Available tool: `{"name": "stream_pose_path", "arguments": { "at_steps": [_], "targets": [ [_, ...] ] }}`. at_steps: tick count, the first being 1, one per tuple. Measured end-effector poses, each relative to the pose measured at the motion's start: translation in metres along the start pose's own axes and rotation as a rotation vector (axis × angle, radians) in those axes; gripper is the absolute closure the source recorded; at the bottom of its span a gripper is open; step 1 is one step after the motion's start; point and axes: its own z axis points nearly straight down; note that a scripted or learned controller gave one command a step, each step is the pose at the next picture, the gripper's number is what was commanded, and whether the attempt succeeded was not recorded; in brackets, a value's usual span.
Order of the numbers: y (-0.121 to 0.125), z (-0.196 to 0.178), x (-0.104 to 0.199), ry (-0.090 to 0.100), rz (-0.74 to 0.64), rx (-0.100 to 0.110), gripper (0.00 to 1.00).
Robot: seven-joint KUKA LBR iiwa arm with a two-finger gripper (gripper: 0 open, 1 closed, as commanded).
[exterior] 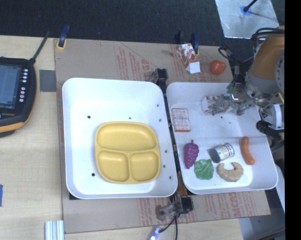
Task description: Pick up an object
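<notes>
Reaching in from the frame's right edge, the arm [266,59] bends down over the right bin [260,184], its gripper [229,104] low at the upper middle, closed on a small packet [212,103].

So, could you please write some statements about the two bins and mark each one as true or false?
1. The yellow tray lies in the left bin. True.
2. The grapes are in the left bin. False: they lie in the right bin, beside the green item.
3. The can lies between the grapes and the sausage. True.
4. The tomato is inside the right bin. False: it sits on the bench beyond that bin.
5. The pincer hovers over the left bin. False: it is over the right bin's far part.
</notes>
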Motion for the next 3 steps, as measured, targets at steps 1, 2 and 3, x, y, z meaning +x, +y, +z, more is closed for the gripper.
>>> {"name": "stream_pose_path", "arguments": {
  "at_steps": [1,2,3],
  "targets": [
    [0.005,-0.054,-0.002,0.001,0.002,-0.033,0.00],
    [-0.099,-0.052,0.037,0.002,0.001,-0.028,0.00],
    [-0.056,-0.070,-0.001,0.001,0.001,-0.032,0.00]
  ]
}}
